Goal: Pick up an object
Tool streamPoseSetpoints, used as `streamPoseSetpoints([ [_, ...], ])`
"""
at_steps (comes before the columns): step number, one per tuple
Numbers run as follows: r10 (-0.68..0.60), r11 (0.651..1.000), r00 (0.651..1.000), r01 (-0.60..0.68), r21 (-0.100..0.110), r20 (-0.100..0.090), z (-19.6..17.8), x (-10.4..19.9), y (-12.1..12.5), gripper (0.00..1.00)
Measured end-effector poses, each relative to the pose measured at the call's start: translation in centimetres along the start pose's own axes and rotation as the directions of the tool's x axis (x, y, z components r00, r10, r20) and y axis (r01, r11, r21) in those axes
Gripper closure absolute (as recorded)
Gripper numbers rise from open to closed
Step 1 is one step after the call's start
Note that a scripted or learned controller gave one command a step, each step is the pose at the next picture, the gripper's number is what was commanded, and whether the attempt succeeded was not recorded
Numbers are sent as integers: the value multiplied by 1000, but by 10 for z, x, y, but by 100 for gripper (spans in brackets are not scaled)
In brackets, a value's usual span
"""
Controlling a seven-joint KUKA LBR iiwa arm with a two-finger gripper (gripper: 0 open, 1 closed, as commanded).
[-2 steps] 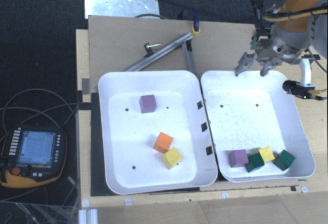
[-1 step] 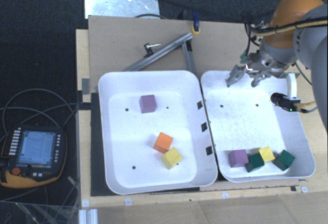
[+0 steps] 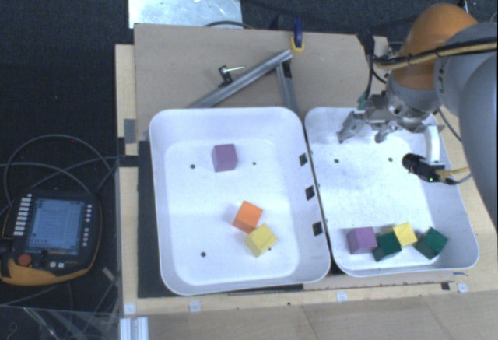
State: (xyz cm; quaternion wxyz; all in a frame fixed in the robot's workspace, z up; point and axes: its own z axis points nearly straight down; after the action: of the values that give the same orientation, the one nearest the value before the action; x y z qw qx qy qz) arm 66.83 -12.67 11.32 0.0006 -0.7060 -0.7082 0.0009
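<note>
My gripper (image 3: 361, 132) hangs over the far end of the right bin (image 3: 459, 210), near its back rim, with its two fingers spread wide and nothing between them. I judge that this open stance suits a descent onto a block, though nothing lies directly under me here; the floor below is bare white plastic. The nearest candidates sit well apart from me, bunched along the near wall of this same bin: a purple block (image 3: 361, 239), a dark green block (image 3: 386, 245) touching it, a yellow block (image 3: 405, 233) just behind that, and a second green block (image 3: 431, 242) toward the corner. They crowd each other, so closing on one could nudge its neighbours; the outer purple one looks the easiest to take cleanly. The left bin (image 3: 167, 253) holds looser pickings: a purple cube (image 3: 224, 157) alone near the back, and an orange cube (image 3: 247, 215) touching a yellow cube (image 3: 261, 240) near the middle. No pick has begun yet, as I judge it.
</note>
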Motion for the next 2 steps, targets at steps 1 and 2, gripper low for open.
streamPoseSetpoints([
  [1, -2, 1000, 1000, 2, -8, 1, -15, 0, 2, 100],
  [2, -2, 1000, 1000, 2, -12, 1, -80, 0, 8, 100],
])
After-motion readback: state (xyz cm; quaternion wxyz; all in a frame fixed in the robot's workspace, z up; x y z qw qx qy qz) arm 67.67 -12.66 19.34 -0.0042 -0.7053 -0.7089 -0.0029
